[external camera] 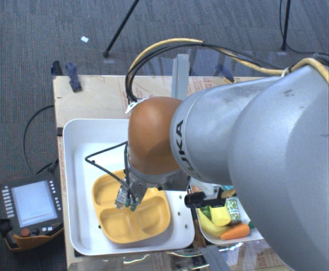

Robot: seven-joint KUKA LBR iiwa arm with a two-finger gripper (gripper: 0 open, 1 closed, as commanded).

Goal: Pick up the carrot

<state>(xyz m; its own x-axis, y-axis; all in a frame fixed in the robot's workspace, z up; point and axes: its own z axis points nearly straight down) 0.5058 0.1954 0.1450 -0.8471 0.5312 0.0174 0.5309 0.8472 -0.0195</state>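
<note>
The orange carrot (235,232) lies at the front edge of the right bin (230,240), beside a yellow banana-like item (211,224). My gripper (127,201) hangs over the left bin (78,168), low above the yellow divided plate (141,222), well left of the carrot. Nothing shows held at its tip. The big grey arm and its orange band (153,140) cover most of the right bin.
A small printed packet (232,210) and a green item (206,212) sit next to the carrot. A black cable (105,168) loops over the left bin. A teach pendant (31,210) rests on the floor at left.
</note>
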